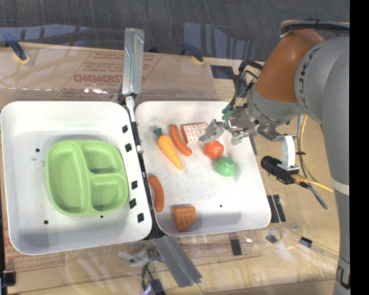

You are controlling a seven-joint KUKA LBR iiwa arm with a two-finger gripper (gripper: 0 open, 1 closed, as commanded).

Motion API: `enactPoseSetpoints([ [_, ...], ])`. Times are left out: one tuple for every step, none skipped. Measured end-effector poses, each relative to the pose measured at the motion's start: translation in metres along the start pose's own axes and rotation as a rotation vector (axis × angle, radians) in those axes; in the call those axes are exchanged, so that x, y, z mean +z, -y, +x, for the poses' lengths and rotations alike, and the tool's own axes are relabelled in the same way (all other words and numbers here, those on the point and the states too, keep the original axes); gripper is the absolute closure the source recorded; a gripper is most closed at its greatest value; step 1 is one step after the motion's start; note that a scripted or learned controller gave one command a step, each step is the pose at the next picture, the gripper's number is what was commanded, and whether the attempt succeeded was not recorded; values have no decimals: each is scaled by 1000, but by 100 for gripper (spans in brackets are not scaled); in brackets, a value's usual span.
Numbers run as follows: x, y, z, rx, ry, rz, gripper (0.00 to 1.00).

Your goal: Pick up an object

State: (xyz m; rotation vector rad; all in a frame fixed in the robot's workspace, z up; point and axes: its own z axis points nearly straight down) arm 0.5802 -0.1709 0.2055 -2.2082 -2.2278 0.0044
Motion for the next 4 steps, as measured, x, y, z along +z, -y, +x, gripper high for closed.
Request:
enactPoseSetpoints([
  [114,-16,34,15,1,-3,0],
  [116,-61,27,-31,-5,25,0],
  [106,-63,27,-38,2,15,100],
  [12,-39,150,-17,0,-6,100],
])
